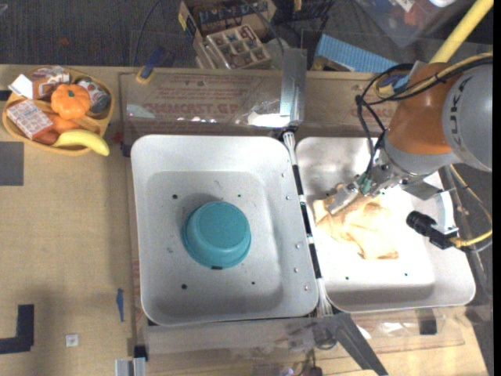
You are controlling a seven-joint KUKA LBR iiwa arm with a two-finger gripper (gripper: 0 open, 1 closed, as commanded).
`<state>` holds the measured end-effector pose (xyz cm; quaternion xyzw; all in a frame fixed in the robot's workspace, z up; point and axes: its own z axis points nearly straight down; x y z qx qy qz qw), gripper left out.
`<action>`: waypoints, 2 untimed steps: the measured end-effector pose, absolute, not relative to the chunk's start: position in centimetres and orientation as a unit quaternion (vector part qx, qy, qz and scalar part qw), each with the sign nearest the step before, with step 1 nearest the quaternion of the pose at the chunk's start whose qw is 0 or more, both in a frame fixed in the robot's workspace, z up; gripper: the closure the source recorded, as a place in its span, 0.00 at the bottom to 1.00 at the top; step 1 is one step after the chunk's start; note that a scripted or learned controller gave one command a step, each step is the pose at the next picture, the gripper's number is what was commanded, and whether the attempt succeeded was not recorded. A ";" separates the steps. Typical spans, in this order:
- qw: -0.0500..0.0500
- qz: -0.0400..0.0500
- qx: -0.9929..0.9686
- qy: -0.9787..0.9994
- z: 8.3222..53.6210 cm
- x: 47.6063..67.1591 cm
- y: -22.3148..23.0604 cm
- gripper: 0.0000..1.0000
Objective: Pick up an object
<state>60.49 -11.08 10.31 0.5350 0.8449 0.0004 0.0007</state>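
Gripper [342, 200], a grey two-finger metal one, hangs low over the upper left part of the right-hand shallow white bin [411, 279]. Whether it is spread or closed cannot be told from this slant, and nothing can be made out pinched in it. Its tip overlaps the eleven o'clock edge of a crumpled pale tan cloth [366, 229], which spreads from there toward four o'clock across the bin floor. The grey arm with its orange band [423, 128] rises from the gripper toward one o'clock. At nine o'clock lies the left-hand shallow white bin [258, 171], with an upturned round teal bowl [218, 234] near its middle. Far off at ten o'clock, on the brown bench [70, 233], sits a yellow dish of toy fruit [16, 125].
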 end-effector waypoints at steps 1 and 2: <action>0.003 0.001 0.458 0.889 18.6 60.9 -9.1 0.00; 0.007 0.003 0.483 0.876 9.9 59.2 -14.0 0.00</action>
